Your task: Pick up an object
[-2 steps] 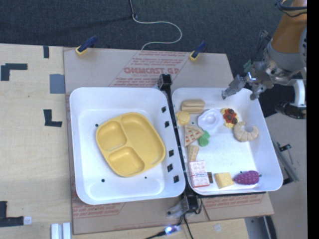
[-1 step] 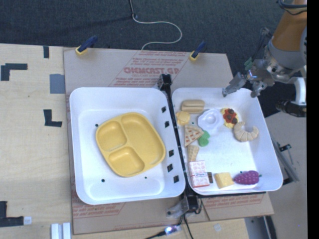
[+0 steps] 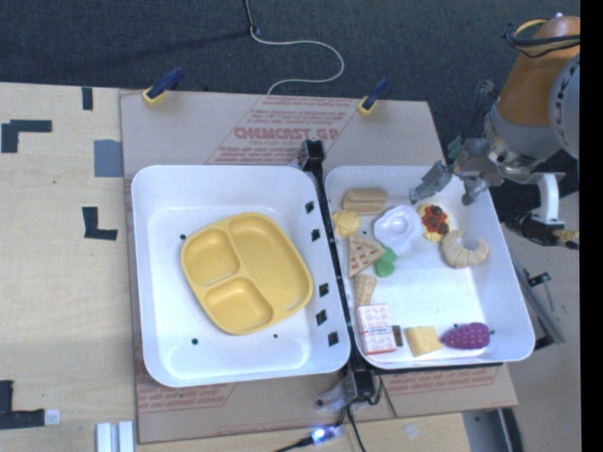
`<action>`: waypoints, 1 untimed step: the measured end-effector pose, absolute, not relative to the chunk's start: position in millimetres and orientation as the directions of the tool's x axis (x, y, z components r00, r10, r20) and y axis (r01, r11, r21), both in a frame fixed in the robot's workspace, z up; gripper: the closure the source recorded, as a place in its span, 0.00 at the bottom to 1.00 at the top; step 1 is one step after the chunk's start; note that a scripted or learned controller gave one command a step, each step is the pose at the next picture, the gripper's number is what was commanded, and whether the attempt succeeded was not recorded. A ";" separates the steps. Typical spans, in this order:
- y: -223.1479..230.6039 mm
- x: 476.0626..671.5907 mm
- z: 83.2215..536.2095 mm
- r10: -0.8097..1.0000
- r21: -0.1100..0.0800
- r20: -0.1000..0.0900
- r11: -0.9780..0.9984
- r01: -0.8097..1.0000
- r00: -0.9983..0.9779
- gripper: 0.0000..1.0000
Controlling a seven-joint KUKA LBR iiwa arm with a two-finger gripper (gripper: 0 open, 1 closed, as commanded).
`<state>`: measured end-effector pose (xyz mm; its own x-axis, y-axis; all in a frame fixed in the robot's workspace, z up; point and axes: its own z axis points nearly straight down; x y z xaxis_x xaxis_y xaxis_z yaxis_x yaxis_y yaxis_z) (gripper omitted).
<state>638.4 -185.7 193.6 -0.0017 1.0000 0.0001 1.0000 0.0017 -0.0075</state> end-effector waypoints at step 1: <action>-190.9 633.2 145.3 1.000 -0.007 0.000 0.002 1.000 -0.002 0.00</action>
